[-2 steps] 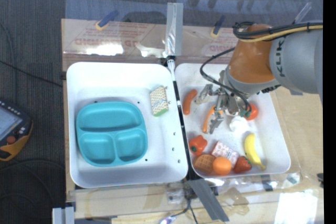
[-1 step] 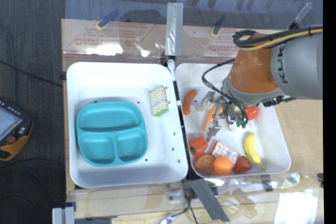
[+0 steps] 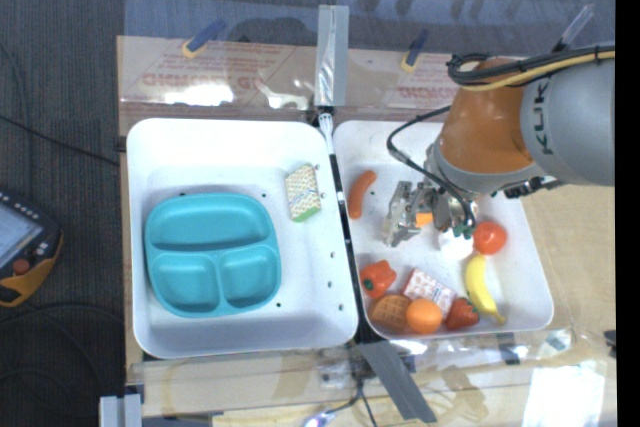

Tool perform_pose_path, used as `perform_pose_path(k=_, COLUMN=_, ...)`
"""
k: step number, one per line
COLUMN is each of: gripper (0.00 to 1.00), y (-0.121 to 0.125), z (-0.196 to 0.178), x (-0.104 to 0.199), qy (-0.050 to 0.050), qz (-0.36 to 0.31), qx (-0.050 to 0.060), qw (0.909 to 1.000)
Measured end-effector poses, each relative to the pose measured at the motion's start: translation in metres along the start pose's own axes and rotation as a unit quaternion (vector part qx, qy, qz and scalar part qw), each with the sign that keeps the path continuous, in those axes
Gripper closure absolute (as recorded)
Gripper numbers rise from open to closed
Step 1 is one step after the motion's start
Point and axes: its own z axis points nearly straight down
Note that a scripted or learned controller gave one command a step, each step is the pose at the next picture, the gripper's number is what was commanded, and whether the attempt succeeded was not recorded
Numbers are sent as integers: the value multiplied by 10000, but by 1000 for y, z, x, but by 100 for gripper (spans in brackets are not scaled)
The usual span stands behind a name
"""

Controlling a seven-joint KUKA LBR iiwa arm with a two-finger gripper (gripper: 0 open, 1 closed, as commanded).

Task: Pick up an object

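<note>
A grey robot arm with an orange band point(image 3: 485, 130) above its wrist reaches in from the right side of the picture, over the right-hand shallow white bin point(image 3: 535, 265). Its wrist bends downward so that the metal two-finger gripper point(image 3: 420, 220) points into the middle of that bin, with black cables looping over the orange band. The fingers point(image 3: 403, 215) hang low over the bin floor; a small orange patch shows among the gripper parts, but I cannot tell whether the fingers are open or closed, or whether anything sits between them.

Toy foods lie around the gripper in the right bin. An orange-red sausage-shaped piece point(image 3: 359, 194) lies to its left, near the wall between the bins. A round red tomato point(image 3: 489, 237) sits just to the gripper's right, and a yellow banana point(image 3: 482, 286) lies below the tomato. Along the near edge are a red bell pepper point(image 3: 378, 277), a brown bread-like lump point(image 3: 391, 312), a round orange fruit point(image 3: 424, 316), a pink and white packet point(image 3: 431, 288) and a red strawberry-like piece point(image 3: 462, 315).

The left-hand shallow white bin point(image 3: 180, 140) holds a teal plastic plate with three compartments point(image 3: 212, 252) and a small green and white patterned sponge point(image 3: 302, 191) near its upper right corner. Both bins rest side by side on the bench point(image 3: 240, 65).
</note>
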Motion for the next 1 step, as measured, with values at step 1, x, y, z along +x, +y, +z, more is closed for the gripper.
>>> perform_pose_path(k=1, gripper=100, y=33, z=-82, x=-20, qy=98, qz=65, qx=-21, qw=9999)
